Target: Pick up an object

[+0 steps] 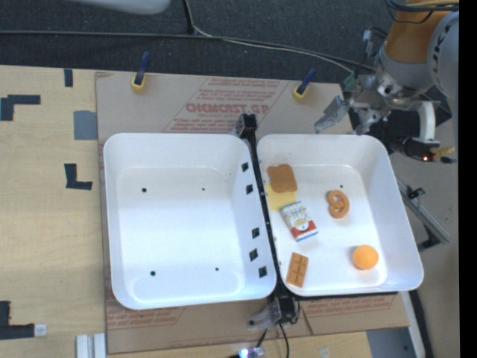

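The jaws point(349, 118) are seen above the far rim of the right bin point(399, 222), just outside it, and are spread apart with nothing between them. The arm point(417, 43), grey with an orange band, is seen rising from them toward the upper right corner.

All 5 objects lie inside the right bin, nearer to the camera than the jaws and well apart from them. Closest to the jaws is a brown toast slice point(282, 177) by the bin's left wall, with a pale yellow slice point(277, 199) touching its near edge. A small red-and-white carton point(299, 221) is set just beyond that yellow slice, toward the bin's near side. A pretzel point(337, 203) is placed near the bin's middle, to the right of the carton. An orange ball point(365, 257) rests toward the bin's near right corner, and a brown waffle bar point(297, 269) lies near the near left corner.

The left bin point(119, 222) sits against the right bin on the desk point(45, 200).
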`<state>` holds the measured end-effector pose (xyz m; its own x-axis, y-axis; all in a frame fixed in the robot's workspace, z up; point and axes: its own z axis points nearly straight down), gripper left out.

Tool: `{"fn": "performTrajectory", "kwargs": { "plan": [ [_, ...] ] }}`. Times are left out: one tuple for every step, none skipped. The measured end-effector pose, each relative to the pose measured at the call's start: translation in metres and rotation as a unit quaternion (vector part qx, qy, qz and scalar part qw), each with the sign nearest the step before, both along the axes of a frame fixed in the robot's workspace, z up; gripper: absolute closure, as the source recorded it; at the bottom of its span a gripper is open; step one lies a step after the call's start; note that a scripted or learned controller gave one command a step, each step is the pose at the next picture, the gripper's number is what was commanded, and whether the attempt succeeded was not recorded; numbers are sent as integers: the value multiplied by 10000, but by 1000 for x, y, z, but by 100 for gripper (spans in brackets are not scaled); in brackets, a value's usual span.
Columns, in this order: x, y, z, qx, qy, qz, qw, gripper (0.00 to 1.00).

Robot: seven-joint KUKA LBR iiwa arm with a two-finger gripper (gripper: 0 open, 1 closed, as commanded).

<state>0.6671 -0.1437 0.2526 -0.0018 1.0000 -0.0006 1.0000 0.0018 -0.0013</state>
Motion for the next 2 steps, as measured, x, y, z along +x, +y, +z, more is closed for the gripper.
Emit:
{"fn": "performTrajectory", "kwargs": {
  "plan": [
    [0,47,-105,9,34,13,10000,0],
    [0,49,-171,-15,11,5,10000,0]
  ]
}}
